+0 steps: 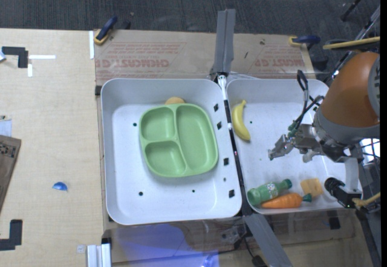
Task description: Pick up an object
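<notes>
- Camera view places the grey two-finger gripper (279, 149) over bare floor in the right-hand shallow white bin (266, 105), fingers slightly parted, nothing between them.
- Candidate objects: a yellow plastic banana (240, 120) near the left wall; a green plastic bottle (268, 191), an orange plastic carrot (283, 201) and a small yellow block (311, 186) clustered along the near wall.
- Recommended target: the banana, which lies apart from the others. Centre the fingers across its narrow width before descending.
- Clearance: open floor surrounds the gripper; the wall beside the banana restricts approach from that side.
- A green three-compartment plastic tray (179, 140) occupies the left-hand bin.
</notes>
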`<state>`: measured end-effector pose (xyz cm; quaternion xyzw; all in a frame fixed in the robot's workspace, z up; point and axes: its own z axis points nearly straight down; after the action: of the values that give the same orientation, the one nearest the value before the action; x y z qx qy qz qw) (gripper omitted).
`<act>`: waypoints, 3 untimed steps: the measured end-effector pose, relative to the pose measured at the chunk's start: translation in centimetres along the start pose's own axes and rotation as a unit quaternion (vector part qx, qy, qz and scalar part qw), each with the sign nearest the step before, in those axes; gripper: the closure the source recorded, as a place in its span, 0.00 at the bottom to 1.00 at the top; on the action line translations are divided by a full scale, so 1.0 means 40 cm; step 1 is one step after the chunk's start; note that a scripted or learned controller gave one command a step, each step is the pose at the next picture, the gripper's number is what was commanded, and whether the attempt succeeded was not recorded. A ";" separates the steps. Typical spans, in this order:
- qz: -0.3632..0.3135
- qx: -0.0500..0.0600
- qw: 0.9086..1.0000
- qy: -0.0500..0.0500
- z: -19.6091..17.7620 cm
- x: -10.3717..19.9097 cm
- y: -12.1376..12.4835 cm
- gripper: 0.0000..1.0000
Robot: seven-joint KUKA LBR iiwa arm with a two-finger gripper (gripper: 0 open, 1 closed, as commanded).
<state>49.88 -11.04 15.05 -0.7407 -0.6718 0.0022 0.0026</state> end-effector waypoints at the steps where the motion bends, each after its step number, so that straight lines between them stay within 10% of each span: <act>1: -0.071 -0.001 0.997 0.000 0.154 -0.047 -0.041 0.00; 2: -0.164 -0.002 0.986 0.000 0.152 0.003 0.062 0.00; 3: -0.151 -0.002 0.988 -0.001 0.150 0.033 0.302 0.00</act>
<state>62.01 -10.89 8.97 -0.6304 -0.7762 0.0012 0.0011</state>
